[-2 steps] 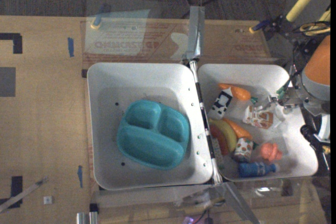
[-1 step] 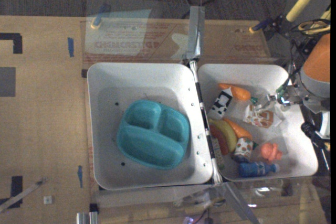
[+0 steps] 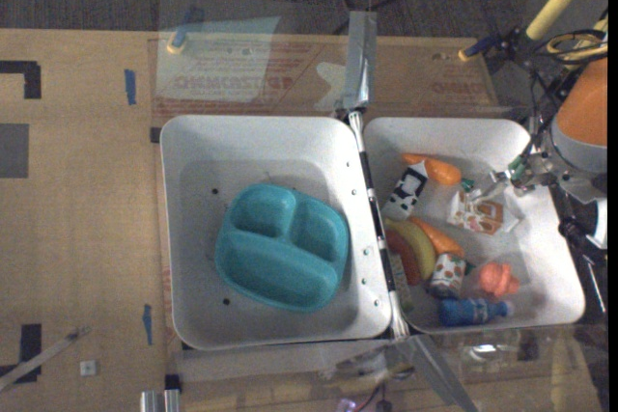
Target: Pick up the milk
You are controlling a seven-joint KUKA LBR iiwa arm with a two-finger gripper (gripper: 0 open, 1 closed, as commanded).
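A divided tray lies in the left bin; the milk lies in the right bin.

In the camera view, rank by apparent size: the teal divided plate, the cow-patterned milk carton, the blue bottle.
1. Teal divided plate, clearly largest.
2. Milk carton and blue bottle look alike; not ranked.

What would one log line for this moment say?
task: pick up milk | milk: right bin, upper left, untouched | gripper: over bin's right side, away from milk | left bin: teal tray
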